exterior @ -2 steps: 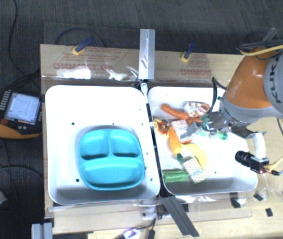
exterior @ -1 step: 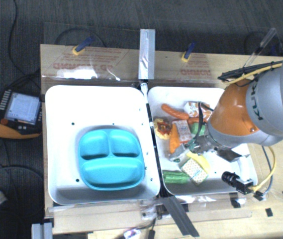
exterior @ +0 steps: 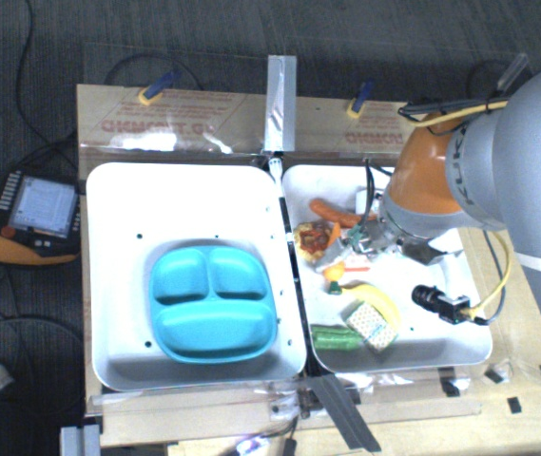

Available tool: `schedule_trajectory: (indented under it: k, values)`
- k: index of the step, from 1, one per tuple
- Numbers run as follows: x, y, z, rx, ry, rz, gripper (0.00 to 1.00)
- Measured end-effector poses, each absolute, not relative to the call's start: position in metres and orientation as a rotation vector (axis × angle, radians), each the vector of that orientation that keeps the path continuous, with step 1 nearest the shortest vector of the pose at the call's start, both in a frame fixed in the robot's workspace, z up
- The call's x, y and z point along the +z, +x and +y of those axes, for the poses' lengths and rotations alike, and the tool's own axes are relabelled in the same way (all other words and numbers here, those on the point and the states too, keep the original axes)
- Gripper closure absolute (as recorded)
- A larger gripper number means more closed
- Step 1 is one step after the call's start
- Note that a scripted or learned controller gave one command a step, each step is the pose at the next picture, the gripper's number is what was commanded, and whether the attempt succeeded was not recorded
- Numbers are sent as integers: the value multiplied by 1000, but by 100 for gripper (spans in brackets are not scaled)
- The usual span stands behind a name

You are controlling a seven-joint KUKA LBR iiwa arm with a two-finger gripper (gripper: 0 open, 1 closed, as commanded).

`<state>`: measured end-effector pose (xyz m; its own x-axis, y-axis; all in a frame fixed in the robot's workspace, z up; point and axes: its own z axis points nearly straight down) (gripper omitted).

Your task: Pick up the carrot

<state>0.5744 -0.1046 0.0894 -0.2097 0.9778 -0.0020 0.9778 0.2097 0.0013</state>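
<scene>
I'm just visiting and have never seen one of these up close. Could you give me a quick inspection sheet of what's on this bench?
Surface: two white bins side by side, left bin and right bin, on a wooden bench.
Job's things: carrot lies near the right bin's back wall.
Clutter: blue divided plate in the left bin; banana, green vegetable, pizza slice in the right bin.
Grippers: gripper low in the right bin, beside the carrot; grip state unclear.
Cables: yellow cable along the arm.
Surroundings: handheld controller on dark carpet, left.
</scene>
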Motion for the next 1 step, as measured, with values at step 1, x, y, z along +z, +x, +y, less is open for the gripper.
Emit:
schedule_trajectory:
  k: [1]
  values:
    - [100, 577, -105, 6, 1971, 2435, 100]
